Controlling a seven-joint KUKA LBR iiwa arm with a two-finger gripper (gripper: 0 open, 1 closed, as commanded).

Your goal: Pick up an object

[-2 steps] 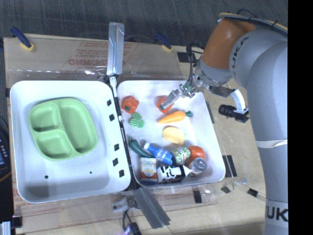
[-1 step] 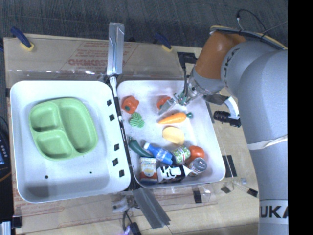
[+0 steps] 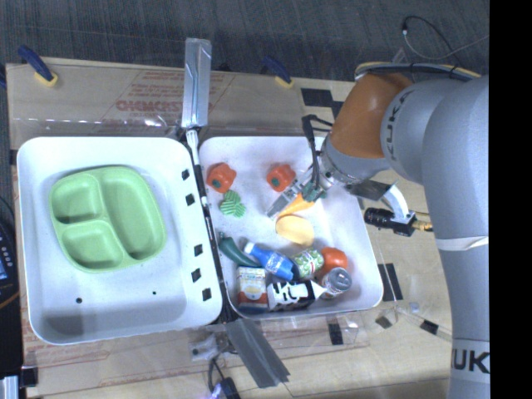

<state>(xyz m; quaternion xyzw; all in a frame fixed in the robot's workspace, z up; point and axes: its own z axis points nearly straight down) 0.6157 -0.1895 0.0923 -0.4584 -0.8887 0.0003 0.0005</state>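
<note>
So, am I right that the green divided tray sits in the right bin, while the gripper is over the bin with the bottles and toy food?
Not quite: the camera view shows the green divided tray in the left bin. The gripper is indeed over the right bin, which holds the bottles and toy food.

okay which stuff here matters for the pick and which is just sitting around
In play: the gripper, low in the right bin, and the yellow object right beside it.

Lying about: two orange-red pieces, the blue bottle, the can, and the green tray in the left bin.
</note>
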